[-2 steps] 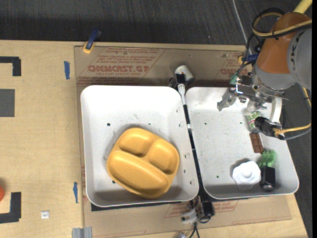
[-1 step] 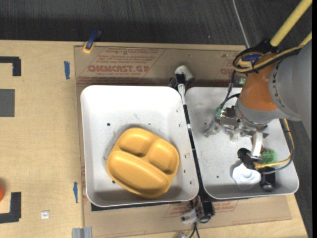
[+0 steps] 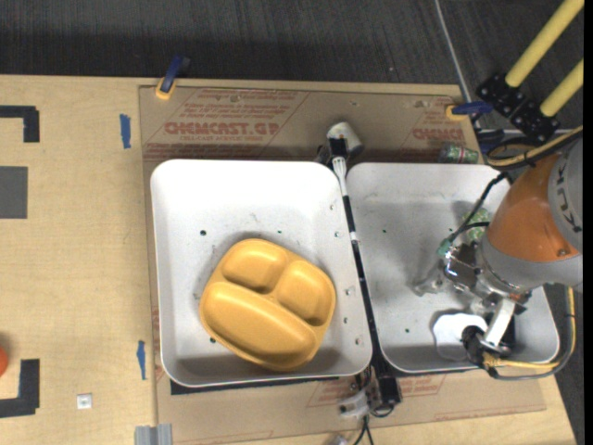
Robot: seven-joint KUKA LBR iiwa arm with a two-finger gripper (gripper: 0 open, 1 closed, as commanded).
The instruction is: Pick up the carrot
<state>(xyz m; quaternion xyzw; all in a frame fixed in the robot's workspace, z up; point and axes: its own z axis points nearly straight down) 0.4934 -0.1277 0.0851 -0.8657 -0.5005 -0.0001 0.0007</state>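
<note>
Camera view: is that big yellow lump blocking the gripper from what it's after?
No. The yellow lump lies in the left bin, while the gripper is down in the right bin, well apart from it. What lies under the arm, I cannot tell.

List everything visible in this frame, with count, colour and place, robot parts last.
shallow white plastic bins: two, white, side by side on the bench, left and right.
large yellow lumpy bread-shaped object: one, yellow, lying in the left bin, toward its near edge.
brown cardboard sheet: one, brown with red print, under both bins.
blue clamps: two, blue with yellow, at the sheet's far corners.
small red-orange object: one, at the view's left edge on the bench, too cut off to identify.
yellow rods: two, yellow, top right corner.
grey arm with orange band: one, over the right bin.
gripper: one, metal and white, low in the right bin's near right part.
</note>
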